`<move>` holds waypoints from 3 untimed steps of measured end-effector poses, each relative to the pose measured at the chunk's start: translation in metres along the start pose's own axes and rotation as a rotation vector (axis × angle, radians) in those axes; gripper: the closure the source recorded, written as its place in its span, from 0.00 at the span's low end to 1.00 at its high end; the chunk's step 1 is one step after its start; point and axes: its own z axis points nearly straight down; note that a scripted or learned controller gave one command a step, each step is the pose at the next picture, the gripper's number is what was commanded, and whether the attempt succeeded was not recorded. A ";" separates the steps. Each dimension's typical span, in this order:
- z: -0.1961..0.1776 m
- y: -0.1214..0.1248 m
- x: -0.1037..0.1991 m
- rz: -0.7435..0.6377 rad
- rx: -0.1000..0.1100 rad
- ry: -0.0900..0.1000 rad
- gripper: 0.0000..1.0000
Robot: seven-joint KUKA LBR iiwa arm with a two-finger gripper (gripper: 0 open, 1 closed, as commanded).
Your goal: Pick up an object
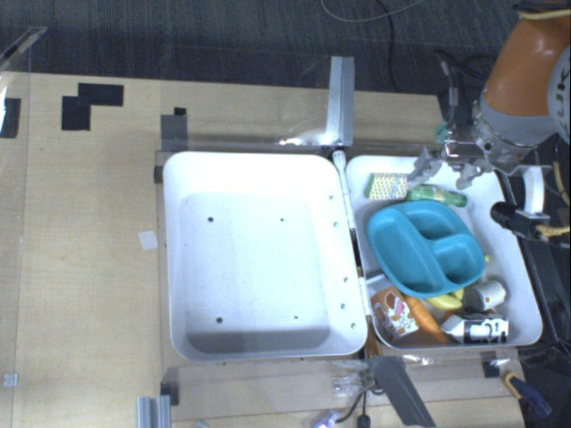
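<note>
The gripper point(443, 173) hangs over the far end of the right bin point(532, 301), its two fingers point(425, 168) spread apart with nothing between them. Directly beneath the fingertips lies a green object point(439, 195), elongated and lying crosswise; whether the fingertips touch it cannot be told. Above the gripper the wrist rises to the arm's orange band point(533, 56), toward the upper right.

All remaining positions are given relative to the blue divided tray point(426, 248), which rests tilted across the middle of the right bin and has several compartments. The green object lies just beyond the tray's far rim. A pale dotted sponge-like pad point(387, 186) sits beyond the tray's far-left corner, just beside the green object. Against the tray's near rim, partly covered by it, lies a yellow item point(445, 300). Near the tray's near-left corner stands a brown printed packet point(393, 312), with an orange carrot-shaped piece point(423, 318) touching it on the right. A small can-like cylinder point(489, 294) lies off the tray's near-right corner, and a black-and-white bottle point(480, 330) lies nearer still, at the bin's near wall.

To the left of the tray, across the bins' shared edge, stands the left bin point(259, 257). Both bins rest on the wooden bench point(80, 239).
</note>
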 end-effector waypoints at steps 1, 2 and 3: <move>0.080 -0.078 -0.044 -0.022 0.002 0.000 0.00; 0.104 -0.122 -0.101 -0.299 -0.022 -0.008 0.00; 0.128 -0.040 -0.104 -0.107 -0.028 -0.002 0.00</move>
